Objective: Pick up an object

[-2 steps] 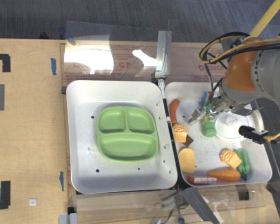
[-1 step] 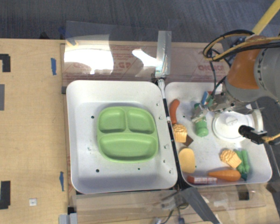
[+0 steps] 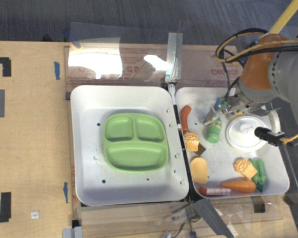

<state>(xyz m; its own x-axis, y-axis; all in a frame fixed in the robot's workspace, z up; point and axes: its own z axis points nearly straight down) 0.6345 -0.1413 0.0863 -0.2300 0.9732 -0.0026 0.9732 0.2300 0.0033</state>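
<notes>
In the right bin [image 3: 280, 157] my gripper [image 3: 217, 115] hangs low near the back, just above a small green bottle [image 3: 213, 133]. The grey arm with its orange band [image 3: 258, 73] reaches in from the right and covers the bin's back right corner. Left of the gripper a red sausage [image 3: 185, 117] lies along the bin's left wall. Whether anything is held is not visible.
The right bin also holds a yellow waffle piece [image 3: 191, 142], a yellow-orange lump [image 3: 198, 169], a carrot [image 3: 238, 186], a red pen [image 3: 213, 191], a yellow cracker [image 3: 245, 168] and a green vegetable [image 3: 260, 172]. A green divided plate [image 3: 135, 142] lies in the left bin [image 3: 84, 133].
</notes>
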